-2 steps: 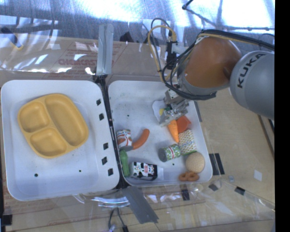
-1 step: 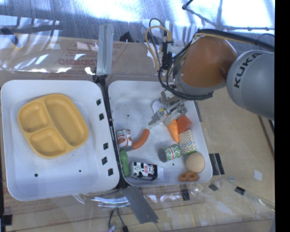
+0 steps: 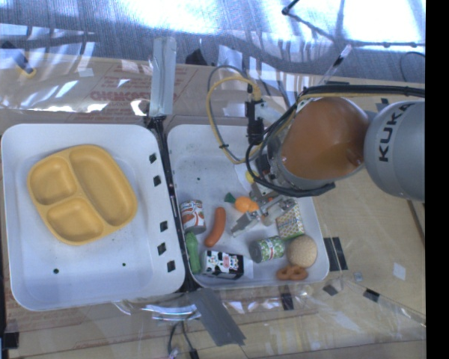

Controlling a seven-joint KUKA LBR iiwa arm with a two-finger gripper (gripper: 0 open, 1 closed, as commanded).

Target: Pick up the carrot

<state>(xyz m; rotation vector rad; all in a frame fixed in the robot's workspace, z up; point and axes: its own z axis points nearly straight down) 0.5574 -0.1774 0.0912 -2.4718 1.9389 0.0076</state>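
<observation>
Arm bent low over the right bin

Camera view: the grey arm (image 3: pixel 389 152) reaches in from 3 o'clock, its orange band above the tool (image 3: pixel 256 214). Whether the tool is apart or together I cannot tell. The carrot (image 3: pixel 245 203) lies in the right bin (image 3: pixel 202 152), just beside the tool at its 10 o'clock. The arm's casing reads "KUK".
</observation>
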